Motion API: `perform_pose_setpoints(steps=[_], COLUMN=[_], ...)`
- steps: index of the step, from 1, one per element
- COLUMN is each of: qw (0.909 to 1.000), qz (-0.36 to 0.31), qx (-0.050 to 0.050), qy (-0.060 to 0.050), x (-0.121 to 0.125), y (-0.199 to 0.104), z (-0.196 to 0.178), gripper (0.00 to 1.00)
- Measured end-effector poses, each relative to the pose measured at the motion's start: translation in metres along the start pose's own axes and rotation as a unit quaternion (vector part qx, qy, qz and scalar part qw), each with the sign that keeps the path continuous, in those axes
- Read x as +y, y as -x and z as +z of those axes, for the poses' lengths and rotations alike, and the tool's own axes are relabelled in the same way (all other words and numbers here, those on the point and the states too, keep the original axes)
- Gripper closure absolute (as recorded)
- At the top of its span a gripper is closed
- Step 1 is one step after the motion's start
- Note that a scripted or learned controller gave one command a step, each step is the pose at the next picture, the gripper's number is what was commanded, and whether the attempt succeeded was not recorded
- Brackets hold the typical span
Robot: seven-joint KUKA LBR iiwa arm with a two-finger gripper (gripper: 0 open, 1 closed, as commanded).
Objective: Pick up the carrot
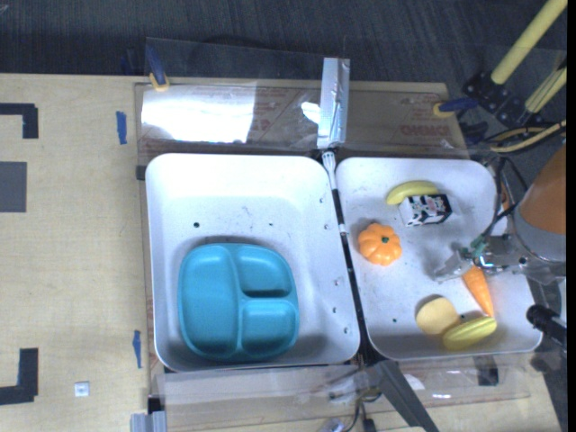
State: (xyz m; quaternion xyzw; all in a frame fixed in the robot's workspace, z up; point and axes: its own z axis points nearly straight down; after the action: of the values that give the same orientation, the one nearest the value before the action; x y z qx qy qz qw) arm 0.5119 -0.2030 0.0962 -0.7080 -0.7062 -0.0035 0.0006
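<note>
**Carrot at the right bin's edge, crowded from below**

The carrot point(478, 290) is seen in the right bin point(396, 327), toward four o'clock of that bin's floor, lying slantwise with its green-topped end up at eleven o'clock and its tip down at five o'clock. The gripper point(486, 257) is seen just at the carrot's upper end; whether it is open, closed or gripping cannot be told, as the metal parts there are small and blurred.

The carrot is judged to be a light, rigid toy with a smooth, tapered body, so a hold is likely to slide toward the thin tip. It is best taken across the thicker upper half, squarely to its long axis.

At the carrot's six o'clock a yellow lemon-like piece point(469, 331) lies touching or just beside the tip, with a pale round fruit point(436, 314) at eight o'clock; these crowd the lower end. The bin's right wall is near at three o'clock and limits approach. A small pumpkin point(380, 244) lies apart at ten o'clock, a banana point(410, 191) and a small dark-and-white object point(425, 209) farther at eleven. A blue divided plate point(238, 301) rests in the left bin point(171, 196).
</note>
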Motion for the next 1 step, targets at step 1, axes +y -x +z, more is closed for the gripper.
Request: perform_pose_setpoints(steps=[1], qw=[1.0], qz=[0.001], qx=[-0.002], qy=[0.0], x=[-0.0003], y=[0.0014], z=[-0.0087], gripper=[1.0])
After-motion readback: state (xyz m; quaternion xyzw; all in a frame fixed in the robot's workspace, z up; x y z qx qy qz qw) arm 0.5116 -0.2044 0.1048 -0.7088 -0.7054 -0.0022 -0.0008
